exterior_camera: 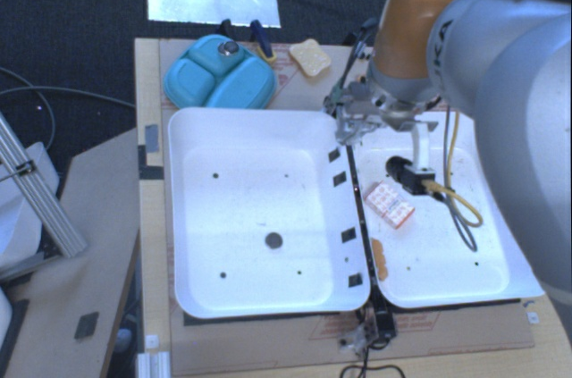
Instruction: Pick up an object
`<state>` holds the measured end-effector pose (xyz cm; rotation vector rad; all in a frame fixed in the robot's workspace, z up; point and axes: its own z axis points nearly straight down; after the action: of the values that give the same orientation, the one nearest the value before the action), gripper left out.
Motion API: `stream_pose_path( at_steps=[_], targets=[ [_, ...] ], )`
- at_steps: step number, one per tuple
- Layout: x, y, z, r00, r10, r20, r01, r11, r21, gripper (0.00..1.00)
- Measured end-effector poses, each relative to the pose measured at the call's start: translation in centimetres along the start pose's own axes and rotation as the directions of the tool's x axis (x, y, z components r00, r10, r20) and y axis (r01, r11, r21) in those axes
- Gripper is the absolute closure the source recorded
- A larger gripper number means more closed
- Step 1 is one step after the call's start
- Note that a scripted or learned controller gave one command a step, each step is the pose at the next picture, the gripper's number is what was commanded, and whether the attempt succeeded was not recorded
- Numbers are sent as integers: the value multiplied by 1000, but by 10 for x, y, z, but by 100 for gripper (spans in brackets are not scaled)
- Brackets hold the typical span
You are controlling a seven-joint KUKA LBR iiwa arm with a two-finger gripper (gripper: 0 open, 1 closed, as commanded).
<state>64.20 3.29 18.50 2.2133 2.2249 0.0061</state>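
The grey arm (500,72) with its orange band (416,10) fills the upper right and covers most of the right bin's (447,273) far end, so whatever lies there is hidden. The gripper (357,128) hangs at the ridge where the two bins meet, near their far edge; it is small and dark against clutter, and I cannot tell how far apart the fingers stand or whether anything sits between them. A yellow cable (460,206) loops down from the wrist over the right bin, and a black fitting (407,175) at its end partly masks the bin floor.

In the right bin, just below that fitting, lies a small white packet with a red check pattern (390,204), tilted; any print on it is too fine to read. Close to the dividing ridge, nearer the front, lies a thin orange-brown piece (379,258), its shape hard to make out.

The left bin (206,153) holds a small dark round disc (273,239) near its middle front.

Beyond the bins, on the table (152,99), sit a blue lidded container (219,74) touching the left bin's far rim, and a tan sponge-like block (309,57) beside it. Dark letters on the arm's casing (440,53) are cut off and unreadable.
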Motion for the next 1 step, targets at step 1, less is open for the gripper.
stream_pose_path(
  at_steps=[1],
  targets=[
    [9, -69, 1, 1000, 5, 0, -5, 1000, 9, 100]
  ],
)
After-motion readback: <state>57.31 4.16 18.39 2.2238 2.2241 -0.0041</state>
